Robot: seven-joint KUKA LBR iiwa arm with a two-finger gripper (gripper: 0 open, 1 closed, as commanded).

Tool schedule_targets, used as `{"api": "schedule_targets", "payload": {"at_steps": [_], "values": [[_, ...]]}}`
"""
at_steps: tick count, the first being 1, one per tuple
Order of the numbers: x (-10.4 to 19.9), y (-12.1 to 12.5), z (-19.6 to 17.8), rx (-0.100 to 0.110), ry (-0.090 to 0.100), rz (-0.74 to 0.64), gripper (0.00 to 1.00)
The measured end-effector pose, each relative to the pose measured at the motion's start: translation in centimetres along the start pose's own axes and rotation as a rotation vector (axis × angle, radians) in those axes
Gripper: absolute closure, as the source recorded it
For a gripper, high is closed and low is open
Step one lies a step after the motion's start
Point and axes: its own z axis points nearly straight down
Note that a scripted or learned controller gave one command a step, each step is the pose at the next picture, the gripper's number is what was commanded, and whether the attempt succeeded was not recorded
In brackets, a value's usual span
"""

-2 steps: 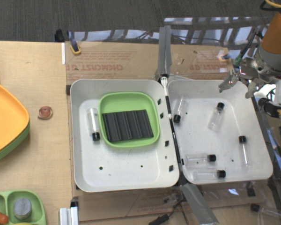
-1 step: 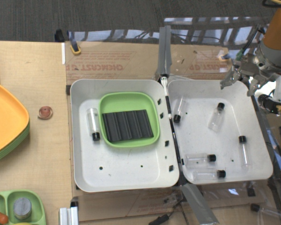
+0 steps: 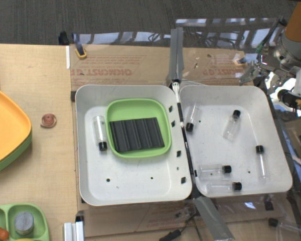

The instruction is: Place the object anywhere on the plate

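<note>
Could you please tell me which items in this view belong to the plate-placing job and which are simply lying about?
Belongs to the job:
- green plate in the left bin
- clear vials in the right bin
- vial beside the plate
- gripper

Lying about:
- orange plates
- small red knob
- green compartment tray

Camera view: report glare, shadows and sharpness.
Camera view: bright glare blows out the metal around the arm at upper right; the clear vials in the right bin wash into the white floor; the green plate is evenly lit with a soft shadow; focus is fairly sharp.
</note>
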Motion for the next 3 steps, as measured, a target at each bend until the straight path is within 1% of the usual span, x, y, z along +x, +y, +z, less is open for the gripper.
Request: {"api": "schedule_targets", "payload": {"at_steps": [1, 2, 3], "values": [[-0.2, 0.1, 0.0, 0.000, 0.000, 0.084, 0.00], [1.0, -0.3, -2.0, -0.001, 0.000, 0.166, 0.00], [-1.4, 0.5, -2.8, 0.000, 0.000, 0.282, 0.00]]}}
